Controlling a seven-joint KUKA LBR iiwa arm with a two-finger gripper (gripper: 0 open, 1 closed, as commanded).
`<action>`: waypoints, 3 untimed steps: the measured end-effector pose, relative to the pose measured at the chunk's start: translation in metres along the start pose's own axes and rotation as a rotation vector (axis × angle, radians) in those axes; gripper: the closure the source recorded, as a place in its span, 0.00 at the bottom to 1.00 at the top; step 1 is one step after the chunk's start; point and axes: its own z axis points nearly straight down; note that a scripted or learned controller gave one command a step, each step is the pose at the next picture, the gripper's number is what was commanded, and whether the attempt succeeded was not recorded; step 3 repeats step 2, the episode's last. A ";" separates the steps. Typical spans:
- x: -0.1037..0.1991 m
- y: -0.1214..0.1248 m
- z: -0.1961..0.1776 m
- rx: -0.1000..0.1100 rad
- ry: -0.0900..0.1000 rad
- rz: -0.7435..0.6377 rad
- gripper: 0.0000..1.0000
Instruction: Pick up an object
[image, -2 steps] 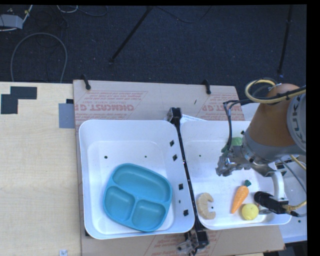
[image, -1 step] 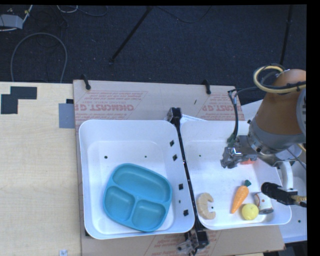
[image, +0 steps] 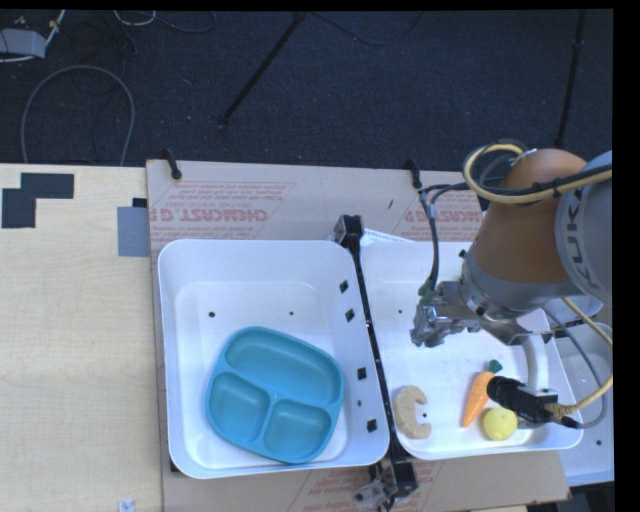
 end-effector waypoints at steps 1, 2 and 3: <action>0.060 -0.006 -0.008 -0.001 0.001 -0.002 1.00; 0.110 -0.016 0.002 0.001 0.000 -0.001 1.00; 0.110 -0.016 0.002 0.001 0.000 -0.001 1.00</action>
